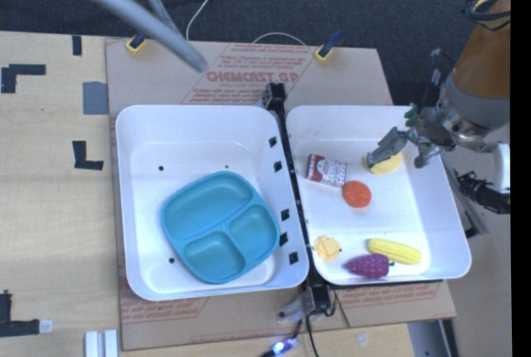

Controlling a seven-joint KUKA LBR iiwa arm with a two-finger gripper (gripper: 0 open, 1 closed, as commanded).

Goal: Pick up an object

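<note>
Camera view shows your hand [397, 149] low over the right bin's [440, 206] far end, its fingers spread, one grey finger [382, 153] touching a pale yellow, rounded piece [387, 163] beside it; nothing is gripped. Nearby you have a flat red-and-white packet [326, 171] and a smooth orange ball [357, 194]. A glossy blue divided plate [219, 225] sits in the left bin [137, 181].
</note>
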